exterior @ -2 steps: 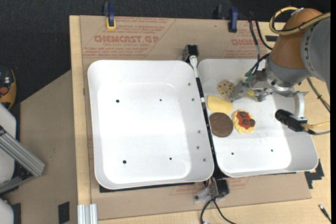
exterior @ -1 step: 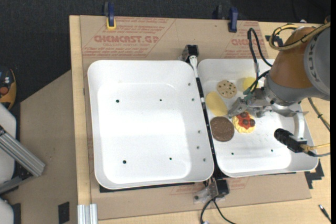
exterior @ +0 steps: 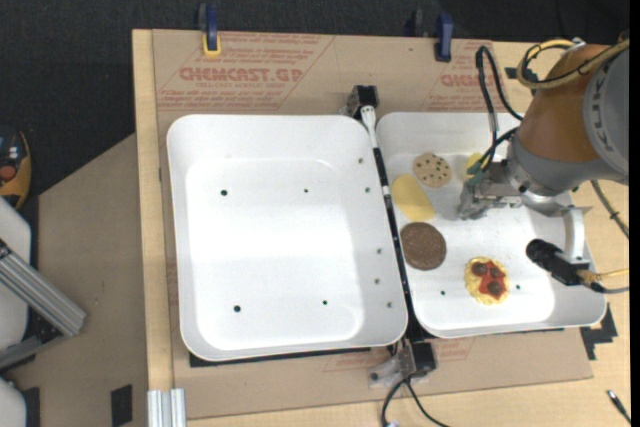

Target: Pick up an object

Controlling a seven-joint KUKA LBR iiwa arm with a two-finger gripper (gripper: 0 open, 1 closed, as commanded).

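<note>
Gripper low inside right bin, pointing toward bin's middle. Finger state: cannot tell, tips blurred against white floor. Nothing seen between them. Cookie just up-left of gripper, yellow piece left of it, brown disc below-left, pizza toy below. Left bin alongside.

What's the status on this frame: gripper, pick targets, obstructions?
Gripper low in right bin, finger state unclear, nothing seen held. Chip cookie, yellow piece, brown cookie, pizza toy all loose. Yellow piece nearest, path clear.
</note>
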